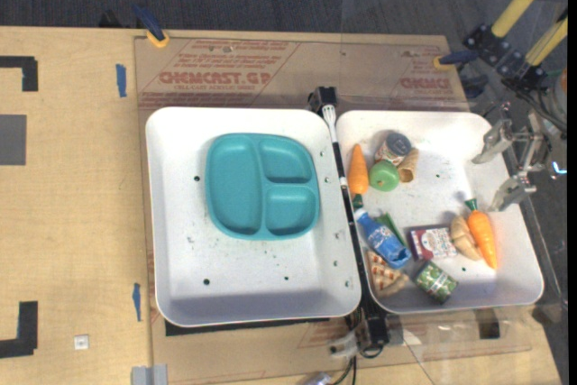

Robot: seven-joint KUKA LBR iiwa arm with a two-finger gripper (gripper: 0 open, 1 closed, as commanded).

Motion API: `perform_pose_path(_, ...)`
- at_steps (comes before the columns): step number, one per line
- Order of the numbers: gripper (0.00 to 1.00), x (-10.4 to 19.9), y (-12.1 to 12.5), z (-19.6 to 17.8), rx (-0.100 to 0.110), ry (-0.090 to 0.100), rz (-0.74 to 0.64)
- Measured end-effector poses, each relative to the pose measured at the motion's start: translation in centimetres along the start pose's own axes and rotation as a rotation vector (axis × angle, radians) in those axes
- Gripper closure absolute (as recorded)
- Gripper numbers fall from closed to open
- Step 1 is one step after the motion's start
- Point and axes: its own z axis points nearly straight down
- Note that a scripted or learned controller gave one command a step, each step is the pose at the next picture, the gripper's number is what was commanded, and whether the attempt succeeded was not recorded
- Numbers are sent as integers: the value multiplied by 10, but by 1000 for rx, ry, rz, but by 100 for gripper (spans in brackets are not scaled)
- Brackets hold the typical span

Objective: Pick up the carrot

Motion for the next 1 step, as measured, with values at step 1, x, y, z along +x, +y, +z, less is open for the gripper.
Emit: perform_pose_path(1,0,57,-3,111,1,-4,-327)
